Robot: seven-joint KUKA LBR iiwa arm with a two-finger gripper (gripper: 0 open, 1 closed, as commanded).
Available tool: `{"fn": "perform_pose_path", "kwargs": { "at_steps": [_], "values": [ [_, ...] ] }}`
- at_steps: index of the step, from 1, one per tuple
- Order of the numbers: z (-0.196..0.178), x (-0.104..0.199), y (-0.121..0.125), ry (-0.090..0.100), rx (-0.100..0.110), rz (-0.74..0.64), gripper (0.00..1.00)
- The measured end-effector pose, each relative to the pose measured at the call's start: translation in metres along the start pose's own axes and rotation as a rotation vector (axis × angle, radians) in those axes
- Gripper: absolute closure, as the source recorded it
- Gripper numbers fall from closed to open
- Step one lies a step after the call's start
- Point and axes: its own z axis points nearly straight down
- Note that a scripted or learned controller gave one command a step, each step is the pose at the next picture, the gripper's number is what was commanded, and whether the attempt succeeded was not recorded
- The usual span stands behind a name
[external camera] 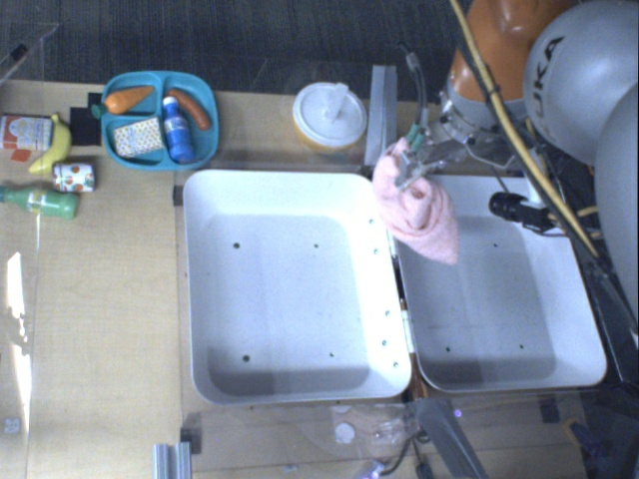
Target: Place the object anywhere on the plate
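We log the arm [559, 58] reaching in from the right, grey shell with the orange band at the top of frame. Its gripper [417, 164] sits over the seam between the two white bins, and we see its fingers pinched on the top of a pink cloth [417, 213]. The cloth hangs limp below the fingers, bunched at the top and draping down, lifted clear above the inner edge of the right bin [519, 307] and just beside the rim of the left bin [290, 287]. On the bench beyond the bins we note a blue divided plate [205, 118], well apart from the cloth at upper left; its compartments hold an orange carrot-shaped piece [130, 99], a blue bottle [177, 128], a sausage-shaped piece [197, 111] and a patterned square item [137, 138]. Left of the plate lie a yellow banana [55, 146], a small can [73, 177] and a green bottle [40, 202]. A white lidded container [329, 116] stands behind the left bin.
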Motion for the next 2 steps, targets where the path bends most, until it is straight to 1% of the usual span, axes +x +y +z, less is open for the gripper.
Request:
{"fn": "perform_pose_path", "kwargs": {
  "at_steps": [1, 2],
  "values": [
    [-0.004, 0.053, 0.010, 0.000, -0.001, -0.403, 1.00],
    [0.011, 0.106, 0.012, 0.000, -0.003, -0.805, 1.00]
  ]
}}
